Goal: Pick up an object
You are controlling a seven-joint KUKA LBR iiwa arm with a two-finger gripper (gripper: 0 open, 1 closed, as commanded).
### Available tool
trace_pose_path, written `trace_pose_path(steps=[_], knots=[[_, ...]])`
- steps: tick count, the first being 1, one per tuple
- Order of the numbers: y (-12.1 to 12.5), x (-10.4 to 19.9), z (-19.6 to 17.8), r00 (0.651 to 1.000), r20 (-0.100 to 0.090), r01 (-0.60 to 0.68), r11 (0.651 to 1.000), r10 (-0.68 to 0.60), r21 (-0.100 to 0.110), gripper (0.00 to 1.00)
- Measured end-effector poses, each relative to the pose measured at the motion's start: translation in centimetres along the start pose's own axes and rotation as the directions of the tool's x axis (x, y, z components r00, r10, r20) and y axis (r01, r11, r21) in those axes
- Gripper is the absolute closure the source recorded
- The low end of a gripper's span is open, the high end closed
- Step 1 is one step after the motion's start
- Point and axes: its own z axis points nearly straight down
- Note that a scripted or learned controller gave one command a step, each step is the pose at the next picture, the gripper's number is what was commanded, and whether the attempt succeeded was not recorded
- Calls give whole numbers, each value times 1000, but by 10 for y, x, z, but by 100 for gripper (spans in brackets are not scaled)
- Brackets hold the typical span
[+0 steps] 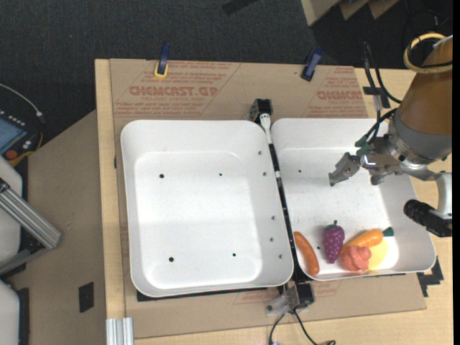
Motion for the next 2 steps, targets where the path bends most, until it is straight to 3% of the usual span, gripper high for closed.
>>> trace_pose_path(steps=[1,2], knots=[[-51,-57,33,1000,-2,-4,1000,4,5,0],[-49,-55,32,1000,0,-1,1000,1,0,0]])
